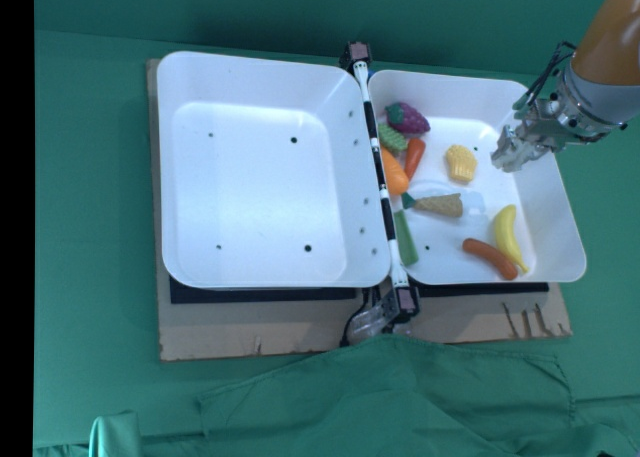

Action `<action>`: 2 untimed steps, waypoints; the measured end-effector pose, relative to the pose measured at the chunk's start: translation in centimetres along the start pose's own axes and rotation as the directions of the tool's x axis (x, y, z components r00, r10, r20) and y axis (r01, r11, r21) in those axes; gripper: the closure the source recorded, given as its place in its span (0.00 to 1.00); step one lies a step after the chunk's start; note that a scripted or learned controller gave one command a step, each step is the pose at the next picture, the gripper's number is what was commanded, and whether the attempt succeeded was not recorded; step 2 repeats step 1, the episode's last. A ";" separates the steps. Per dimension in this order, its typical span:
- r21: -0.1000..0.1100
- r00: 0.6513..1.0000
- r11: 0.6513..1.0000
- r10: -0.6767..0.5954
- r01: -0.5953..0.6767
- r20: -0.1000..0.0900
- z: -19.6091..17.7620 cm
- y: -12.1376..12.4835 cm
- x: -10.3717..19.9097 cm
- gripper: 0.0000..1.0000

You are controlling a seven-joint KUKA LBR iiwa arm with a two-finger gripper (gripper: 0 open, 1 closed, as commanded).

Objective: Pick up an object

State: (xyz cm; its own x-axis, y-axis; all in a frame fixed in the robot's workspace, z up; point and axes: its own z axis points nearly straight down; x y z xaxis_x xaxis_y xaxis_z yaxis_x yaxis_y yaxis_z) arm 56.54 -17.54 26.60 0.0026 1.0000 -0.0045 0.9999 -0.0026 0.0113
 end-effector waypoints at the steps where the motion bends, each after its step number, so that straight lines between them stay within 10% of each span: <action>1: -0.001 1.000 1.000 0.000 0.000 0.000 -6.7 0.2 0.0 1.00; 2: -0.001 1.000 1.000 0.000 0.000 0.000 -6.7 0.2 0.0 1.00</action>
